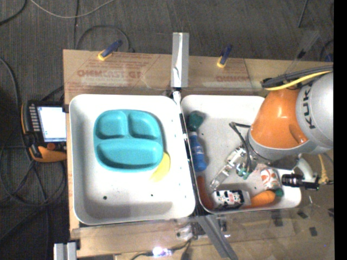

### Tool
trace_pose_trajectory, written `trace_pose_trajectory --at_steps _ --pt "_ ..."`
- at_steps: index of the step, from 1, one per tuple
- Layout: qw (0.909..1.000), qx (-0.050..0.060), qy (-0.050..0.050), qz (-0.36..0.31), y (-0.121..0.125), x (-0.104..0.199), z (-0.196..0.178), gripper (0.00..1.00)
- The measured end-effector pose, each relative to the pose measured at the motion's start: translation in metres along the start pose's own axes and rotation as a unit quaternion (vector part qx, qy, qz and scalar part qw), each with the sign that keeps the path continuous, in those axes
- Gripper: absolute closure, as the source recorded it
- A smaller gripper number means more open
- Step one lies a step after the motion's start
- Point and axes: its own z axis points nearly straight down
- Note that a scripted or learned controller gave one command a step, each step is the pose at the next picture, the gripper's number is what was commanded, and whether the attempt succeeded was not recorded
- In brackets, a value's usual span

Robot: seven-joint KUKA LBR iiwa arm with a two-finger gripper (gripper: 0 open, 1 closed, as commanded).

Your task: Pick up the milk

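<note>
Two white bins sat side by side on the bench: the left bin [81, 199] and the right bin [227, 110]. The KUKA arm [287, 126], grey with its orange band, reached in from the right and hung over the right bin. In the left bin lay a teal divided plate [129, 140], with a yellow banana [161, 168] touching its lower right corner.

Along the right bin's left wall lay a blue bottle [197, 153], and above it a dark green object [194, 120]. The gripper [233, 166] was low in the right bin, above the milk carton [227, 199]; whether its fingers were open or closed could not be told. The milk carton, black and white, lay on its side near the bin's front wall. Just right of it lay an orange carrot [262, 199], and above that a white and red can [269, 179].
</note>
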Motion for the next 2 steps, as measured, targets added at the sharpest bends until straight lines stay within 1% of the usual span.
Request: trace_pose_trajectory --at_steps 1,2 --pt "0.9998 0.000 0.000 0.018 -0.006 -0.010 -0.008 0.00" --pt "0.9998 -0.001 -0.001 0.021 0.038 -0.059 -0.021 0.00"
